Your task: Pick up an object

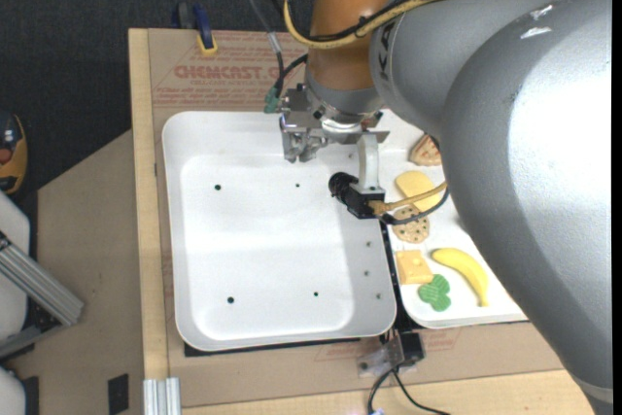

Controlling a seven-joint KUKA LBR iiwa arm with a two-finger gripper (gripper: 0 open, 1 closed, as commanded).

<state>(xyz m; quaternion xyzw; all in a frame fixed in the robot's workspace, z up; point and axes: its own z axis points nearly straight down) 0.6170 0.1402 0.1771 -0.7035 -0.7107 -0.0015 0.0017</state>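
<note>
Currently the tool (303, 149) hangs over the far edge of the left bin (194, 209), low above its white floor; you cannot tell from this slant whether it is open or closed, and nothing shows in its grip; count the pick as not yet made.

Everything you could pick lies in the right bin (466, 314), across the wall the two bins share; from the tool that is toward the view's right and nearer the camera; the floor just under the tool shows plain white plastic with a few small dark dots.

Right bin, far to near: a tan ridged piece (426, 151), partly hidden by the arm (525, 112); a pale yellow wedge (415, 184); a round cookie (413, 230), brown with dark specks; a flat yellow block (414, 266); a knobbly green piece (435, 293); a banana (464, 273), smooth and curved.

The banana's long axis runs on a diagonal, from near the yellow block out toward the bin's near right corner; the block and the green piece sit just beside its inner end.

Judgement: the wedge and the cookie are nearest the tool; all of them look like small moulded toy food, hard and slick; the pieces are crowded, so expect neighbours to get nudged.

The tabletop (144, 209) is brown printed card.
</note>
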